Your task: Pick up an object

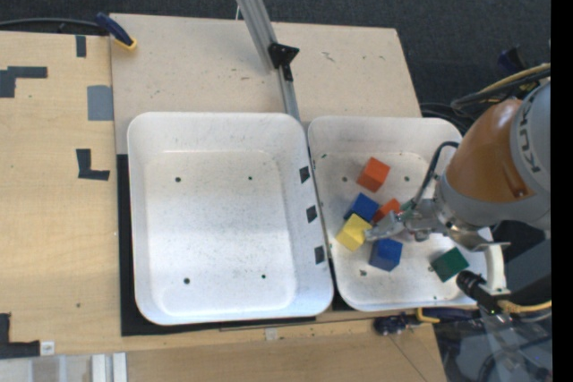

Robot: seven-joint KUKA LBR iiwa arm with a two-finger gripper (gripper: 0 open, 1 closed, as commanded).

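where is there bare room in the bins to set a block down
The left bin is bare across its whole floor. In the right bin, blocks crowd the middle beside the gripper; bare floor remains along its top edge and bottom-left corner.

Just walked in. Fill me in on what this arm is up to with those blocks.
The arm reaches in from the right and has its gripper down in the right bin, among a cluster of small blocks. It sits close to the yellow block, two blue blocks and a small red piece; an orange block and a green block lie apart. Whether anything is gripped cannot be told from here. The left bin sits alongside.
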